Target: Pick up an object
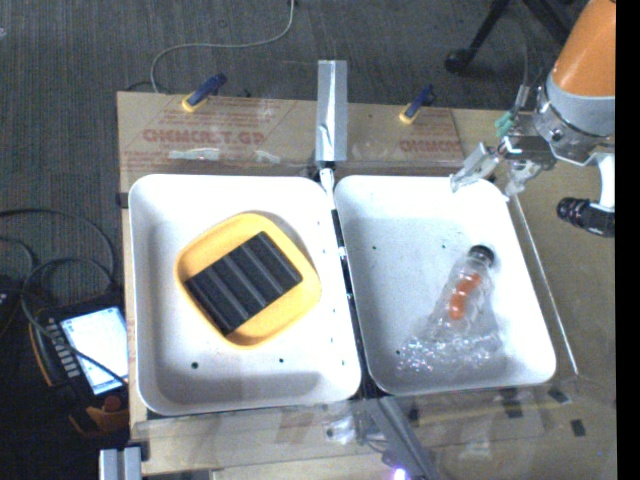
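bottle [464,294] lying lower right, in right bin [390,268] | hand [491,170] upper right, above bin rim, fingers apart, clamping nothing

Bench [290,133], brown-topped; two white bins [150,298] side by side on it; two yellow-blue clamps [203,91] at far edge

We look down on a dark grey carpeted floor [90,28] that surrounds the table [590,298] on the upper and left sides. A thin pale cable [262,40] loops across the carpet near the top. At upper right we see the dark legs of a chair base [500,13]. At far left, black cords [40,230] curl beside a small lit screen [93,346] in an orange casing.
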Tool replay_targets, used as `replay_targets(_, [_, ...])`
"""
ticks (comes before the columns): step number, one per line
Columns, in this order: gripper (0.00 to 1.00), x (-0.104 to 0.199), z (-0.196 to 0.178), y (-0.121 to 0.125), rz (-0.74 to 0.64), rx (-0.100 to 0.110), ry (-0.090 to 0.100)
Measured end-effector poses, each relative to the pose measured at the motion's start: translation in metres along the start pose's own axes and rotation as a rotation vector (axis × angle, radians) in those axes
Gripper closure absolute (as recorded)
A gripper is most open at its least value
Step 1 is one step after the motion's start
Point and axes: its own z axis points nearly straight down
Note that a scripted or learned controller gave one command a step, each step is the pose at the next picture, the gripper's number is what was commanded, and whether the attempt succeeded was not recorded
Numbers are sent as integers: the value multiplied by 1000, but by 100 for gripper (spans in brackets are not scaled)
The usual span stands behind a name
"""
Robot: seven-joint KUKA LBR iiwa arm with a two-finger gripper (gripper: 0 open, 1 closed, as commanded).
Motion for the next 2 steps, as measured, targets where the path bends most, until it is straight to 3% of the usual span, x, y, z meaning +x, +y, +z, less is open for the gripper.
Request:
replay_targets(1, [0,-15,67,-30,-189,-1,-1])
replay_targets(2, [0,23,185,-21,23,-2,0])
